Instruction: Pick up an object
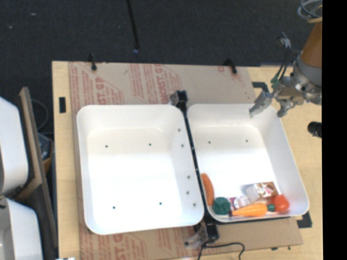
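My gripper (272, 106) hangs over the far right corner of the right bin (238, 129), open, with nothing between its two grey fingers (260, 104). The objects lie at the bin's near end, well away from it: an orange carrot-like piece (207, 187) against the left wall, a dark green round thing (220, 205), a small printed packet (259, 191), a long orange carrot (250, 210) and a red round piece (280, 203).
The left bin (135, 167) sits beside the right one, sharing a black centre rail (187, 145). Both rest on a cardboard sheet (141, 83) on the bench. White equipment (13, 161) stands at the left edge.
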### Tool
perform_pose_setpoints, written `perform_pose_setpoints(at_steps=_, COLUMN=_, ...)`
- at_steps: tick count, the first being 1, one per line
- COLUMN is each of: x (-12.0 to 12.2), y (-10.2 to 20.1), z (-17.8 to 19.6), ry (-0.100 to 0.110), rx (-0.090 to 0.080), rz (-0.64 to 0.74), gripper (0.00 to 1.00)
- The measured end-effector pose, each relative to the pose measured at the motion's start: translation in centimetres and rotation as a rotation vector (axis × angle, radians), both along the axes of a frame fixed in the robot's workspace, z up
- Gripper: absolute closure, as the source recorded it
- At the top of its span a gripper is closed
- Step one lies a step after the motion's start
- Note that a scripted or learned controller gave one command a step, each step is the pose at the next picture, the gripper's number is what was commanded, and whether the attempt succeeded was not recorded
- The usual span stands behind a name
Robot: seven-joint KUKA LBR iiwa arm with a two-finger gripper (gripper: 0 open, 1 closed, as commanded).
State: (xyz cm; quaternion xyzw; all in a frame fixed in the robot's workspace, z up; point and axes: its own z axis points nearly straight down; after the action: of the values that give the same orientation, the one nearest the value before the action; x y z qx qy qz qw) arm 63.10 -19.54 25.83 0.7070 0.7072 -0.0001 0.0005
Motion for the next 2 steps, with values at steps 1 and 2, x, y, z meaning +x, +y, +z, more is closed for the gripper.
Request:
perform_pose_setpoints(at_steps=1, x=2.2, y=0.5, z=-14.7, ry=0.012, rx=0.004, rz=0.000, gripper=0.00)
perform_pose_setpoints(at_steps=2, x=2.6, y=0.3, z=-12.8, ry=-0.002, rx=0.000, rz=0.000, gripper=1.00)
